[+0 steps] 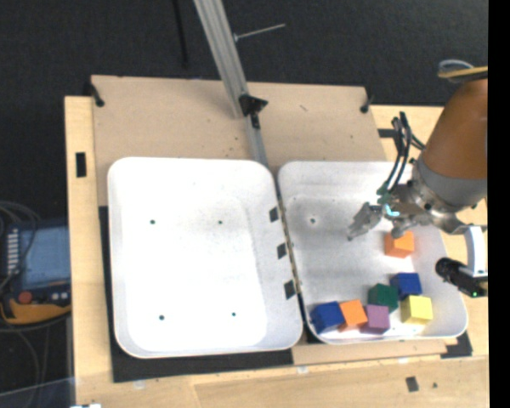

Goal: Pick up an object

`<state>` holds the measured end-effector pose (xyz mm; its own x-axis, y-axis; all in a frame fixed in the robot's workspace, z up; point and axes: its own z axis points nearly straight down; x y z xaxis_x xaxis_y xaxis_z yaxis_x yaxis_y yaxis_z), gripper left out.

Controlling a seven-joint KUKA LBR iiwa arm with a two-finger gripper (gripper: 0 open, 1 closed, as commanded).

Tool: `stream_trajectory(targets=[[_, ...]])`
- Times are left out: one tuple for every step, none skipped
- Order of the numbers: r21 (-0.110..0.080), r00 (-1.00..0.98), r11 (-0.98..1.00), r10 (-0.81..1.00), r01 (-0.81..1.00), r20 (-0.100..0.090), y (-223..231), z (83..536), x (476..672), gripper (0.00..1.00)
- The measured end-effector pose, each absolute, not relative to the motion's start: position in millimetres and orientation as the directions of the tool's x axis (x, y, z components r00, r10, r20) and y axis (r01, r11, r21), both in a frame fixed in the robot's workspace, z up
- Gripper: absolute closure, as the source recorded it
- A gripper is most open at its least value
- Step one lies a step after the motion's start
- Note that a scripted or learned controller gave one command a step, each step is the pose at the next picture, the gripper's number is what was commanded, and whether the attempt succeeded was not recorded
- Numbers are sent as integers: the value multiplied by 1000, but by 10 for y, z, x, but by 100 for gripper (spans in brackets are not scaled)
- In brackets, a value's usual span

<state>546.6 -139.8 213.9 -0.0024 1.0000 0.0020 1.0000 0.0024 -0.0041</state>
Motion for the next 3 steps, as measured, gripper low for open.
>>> stream_trajectory(targets=[[1, -1, 1, 1000, 1000, 1, -1400, 2163, 5476, 0], [-4, 4, -4, 1000, 1000, -2, -1441, 1625, 5568, 0], [-5, 2, -2, 1000, 1000, -1, -1482, 999, 5569, 0]])
